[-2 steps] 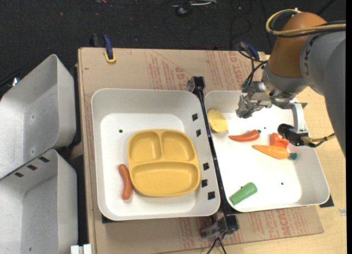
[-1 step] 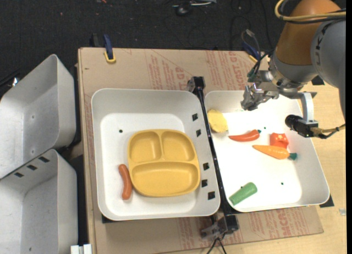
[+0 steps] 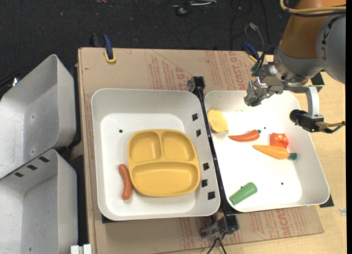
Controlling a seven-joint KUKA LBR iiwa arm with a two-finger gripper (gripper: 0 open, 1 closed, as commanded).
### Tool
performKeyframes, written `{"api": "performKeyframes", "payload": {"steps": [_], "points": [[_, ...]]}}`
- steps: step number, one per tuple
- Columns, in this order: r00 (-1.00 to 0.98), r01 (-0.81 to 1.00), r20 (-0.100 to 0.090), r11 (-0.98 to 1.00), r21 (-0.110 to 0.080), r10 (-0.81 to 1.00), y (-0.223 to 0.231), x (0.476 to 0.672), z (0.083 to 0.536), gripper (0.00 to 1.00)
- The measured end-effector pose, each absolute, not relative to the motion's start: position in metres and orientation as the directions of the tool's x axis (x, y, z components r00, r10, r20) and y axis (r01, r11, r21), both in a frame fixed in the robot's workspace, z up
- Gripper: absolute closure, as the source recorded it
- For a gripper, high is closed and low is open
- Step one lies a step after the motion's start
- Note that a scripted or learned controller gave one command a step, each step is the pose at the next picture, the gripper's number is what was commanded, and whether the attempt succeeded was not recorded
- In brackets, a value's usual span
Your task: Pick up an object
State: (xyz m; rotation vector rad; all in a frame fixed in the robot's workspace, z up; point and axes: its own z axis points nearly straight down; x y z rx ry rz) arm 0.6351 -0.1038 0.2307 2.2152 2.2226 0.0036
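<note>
Green pickle [image 3: 243, 193] nearest; gripper [image 3: 254, 98] high over far rim, finger state unclear, yellow lemon [image 3: 218, 121] closest, down-left of it

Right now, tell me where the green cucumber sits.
In the camera view, the green cucumber lies tilted in the right bin, near its front edge, below the carrot and well apart from the gripper.

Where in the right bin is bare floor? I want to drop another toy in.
Free: the right bin floor between the green cucumber and the carrot, and its near right corner. Crowded: the middle strip with the chili, red pepper and yellow piece.
</note>
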Motion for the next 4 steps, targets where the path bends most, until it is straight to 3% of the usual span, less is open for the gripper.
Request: {"api": "performKeyframes", "payload": {"steps": [1,4], "points": [[-0.007,1.0,0.002,0.007,-0.001,1.0,-0.056,0.626,0.234,1.0],[-0.007,1.0,0.001,0.007,-0.004,1.0,0.073,0.559,0.234,1.0]]}}
